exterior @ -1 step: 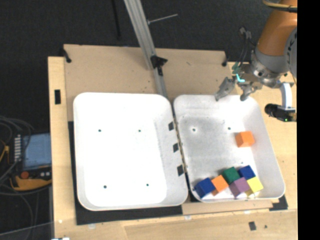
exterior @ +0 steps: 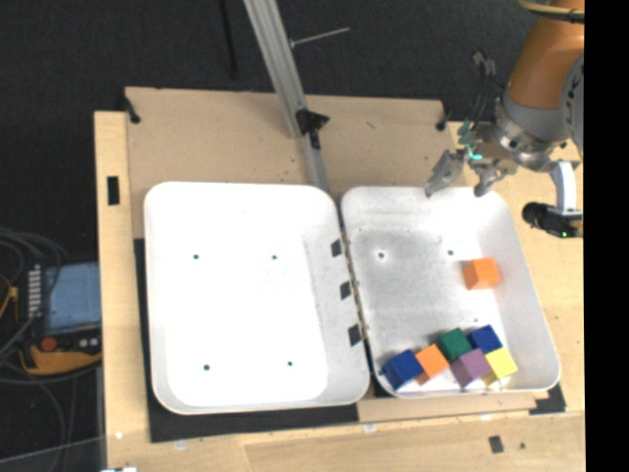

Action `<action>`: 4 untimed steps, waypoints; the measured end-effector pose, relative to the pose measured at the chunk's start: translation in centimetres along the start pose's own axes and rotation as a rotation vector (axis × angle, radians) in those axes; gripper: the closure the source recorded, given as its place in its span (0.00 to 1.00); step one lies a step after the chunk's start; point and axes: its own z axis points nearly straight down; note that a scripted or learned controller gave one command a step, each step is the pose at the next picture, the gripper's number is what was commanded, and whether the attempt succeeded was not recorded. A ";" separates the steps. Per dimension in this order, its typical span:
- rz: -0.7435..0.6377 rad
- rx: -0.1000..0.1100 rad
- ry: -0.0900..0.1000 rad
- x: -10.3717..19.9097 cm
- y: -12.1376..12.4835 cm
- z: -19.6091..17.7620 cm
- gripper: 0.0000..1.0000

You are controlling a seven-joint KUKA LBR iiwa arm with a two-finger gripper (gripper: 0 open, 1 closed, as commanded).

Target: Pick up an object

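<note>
— Over the far rim of the right bin (exterior: 521, 254), that's where my gripper (exterior: 459, 177) hangs. My fingers are spread apart, with nothing between them.

— And the blocks?

— All in that right bin. An orange cube (exterior: 481, 273) sits alone toward the right wall, well apart from me. The rest crowd the near corner: a blue cube (exterior: 402, 367) touching a second orange block (exterior: 431, 361), then a green cube (exterior: 453, 343), a purple cube (exterior: 474, 366), a dark blue cube (exterior: 485, 338) and a yellow cube (exterior: 501, 363), packed close together.

— What about the other side?

— On my far side lies the left bin (exterior: 157, 264), white like the first, the two joined by small dark clips along the seam. A grey metal pole (exterior: 280, 62) slants up from between them.
</note>
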 end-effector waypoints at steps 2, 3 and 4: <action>0.003 0.004 0.001 0.4 0.2 11.1 0.00; 0.002 0.000 0.000 0.3 0.3 13.1 0.00; 0.000 -0.003 -0.003 0.2 0.4 11.9 1.00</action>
